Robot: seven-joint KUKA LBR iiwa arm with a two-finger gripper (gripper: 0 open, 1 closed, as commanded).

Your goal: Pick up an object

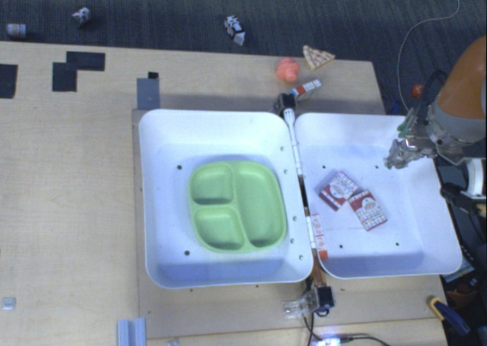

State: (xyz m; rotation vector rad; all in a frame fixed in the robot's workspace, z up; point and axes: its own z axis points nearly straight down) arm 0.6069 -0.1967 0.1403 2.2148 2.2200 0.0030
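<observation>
Scene: a slanted look down on a wooden bench (68,185) with two shallow white bins side by side.

Left bin (160,147): holds a green divided plate (237,205), lying flat near its middle.

Right bin (426,253): holds two small red-and-white packets. One packet (337,189) lies just left of centre; the second packet (368,210) lies just beside it, lower and to the right. They are touching or nearly so; I cannot tell which.

Arm: grey with an orange band, reaching in from the right edge of the frame.

Jaws (397,156): above the upper right part of the right bin, near its back wall. Too small and blurred to tell whether they are apart or together. Nothing is visibly held.

Key relation: the packets lie down and to the left of the jaws, a short way off, with bare bin floor between. The second packet is the nearer one.

Long axis: each packet sits at a slant, running from upper left to lower right.

Surface: smooth, flat white floor; the packets look thin and flat, so they may be hard to grip.

Room: open floor around the pair on all sides, well clear of the bin walls.

Beyond the bins: an orange ball (288,70) and small scraps at the upper middle of the frame, on the bench's far edge.

Progress, as a judgement: the pick has not yet happened.
</observation>
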